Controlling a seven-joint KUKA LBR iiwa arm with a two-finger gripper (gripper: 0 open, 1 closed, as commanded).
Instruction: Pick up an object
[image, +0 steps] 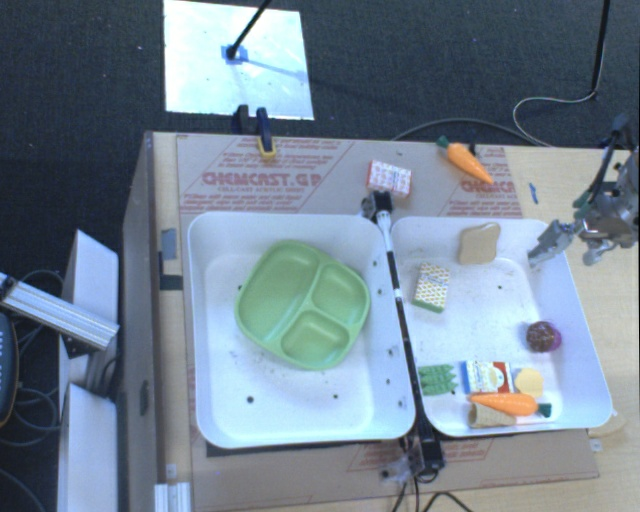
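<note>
Beige bread-slice toy (479, 243) sits flat at the far end of the right white bin (580, 345), closest candidate to the arm; nothing is lifted yet. Other candidates in that bin: yellow-and-white checked block (432, 287) near the divider, dark maroon round ball (543, 336) toward the right wall, and along the near edge a green pea-pod piece (437, 379), small printed carton (485, 376), yellow round disc (529, 382) and orange carrot toy (505, 404), packed close together, some touching.

End effector (566, 238) hangs over the bin's far right corner, just beside the bread slice but apart from it. Two fingers look splayed, nothing between them, so it's released and carrying nothing.

Progress call: approach only. Descent, closure and lift are all left.

Left white bin (215, 400) carries a light green three-compartment plastic plate (303, 303), tilted a bit off square. Outside the bins on the brown worktop (260, 180): second orange carrot (468, 160) and a small red-and-white patterned box (389, 178), both behind the bins. Black-and-yellow clamp (262, 130) on the far edge.
</note>
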